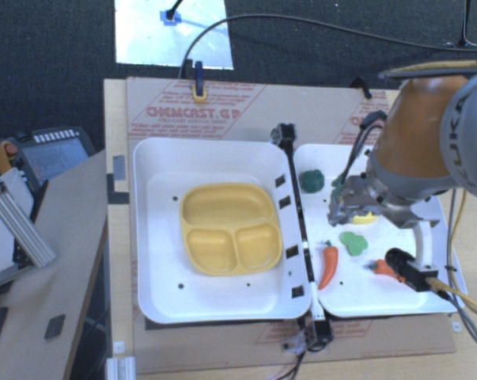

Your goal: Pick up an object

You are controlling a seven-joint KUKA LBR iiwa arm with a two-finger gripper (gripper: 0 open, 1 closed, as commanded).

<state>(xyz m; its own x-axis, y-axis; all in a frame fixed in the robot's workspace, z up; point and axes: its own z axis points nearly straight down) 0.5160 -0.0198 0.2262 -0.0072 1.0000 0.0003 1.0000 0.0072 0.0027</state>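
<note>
Surface: pale board carrying both bins.
Brown sheet: lies under the bins; red print reads "CHEMCAST GP", repeated in smaller lines too fine for me to read.
My arm: reaches in over the right bin; part of the maker's lettering shows near the edge, not enough to read whole.
Left bin: holds one thing, the tray.
Right bin: holds all the small pieces.
Tray: yellow, three compartments, nothing in them.
My gripper: hangs over the right bin's middle, between the dark green piece and the light green piece, just beside the yellow piece; whether it is wide or narrow I cannot tell.
Carrot: orange with a green tip, lying apart near the divider.
Dark green piece: knobbly, near the bin's far left corner.
Light green piece: flat and lobed, just below my gripper.
Yellow piece: partly hidden by my gripper.
Orange piece: small, mostly hidden.
Handling, as I judge it: these look like light, stiff toy foods, likely smooth. The carrot seems easiest, taken across its thick middle.
</note>
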